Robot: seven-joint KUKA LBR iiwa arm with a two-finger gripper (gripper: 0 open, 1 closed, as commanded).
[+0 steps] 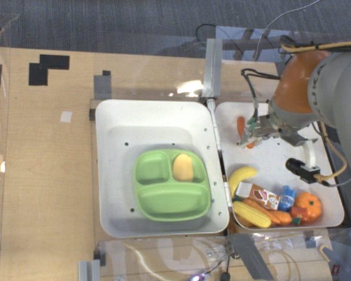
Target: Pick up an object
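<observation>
Gripper (250,134) sits low in the right bin (269,157), near its upper-left corner. Can't tell how far apart the fingers are or whether they hold anything. A small orange-red carrot (241,125) lies just beside the gripper on its left, possibly touching. Banana (241,175), corn cob (251,213), pumpkin (308,206) and a carton (261,195) are piled below it, well apart. Further left, a green tray (167,195) in the left bin (114,157) carries a yellow lemon (183,167).

Green tray (171,201) with yellow fruit (183,168) in left bin (114,157), claw (251,134) over right bin (269,160) beside orange carrot (241,126), toy food lower right
</observation>
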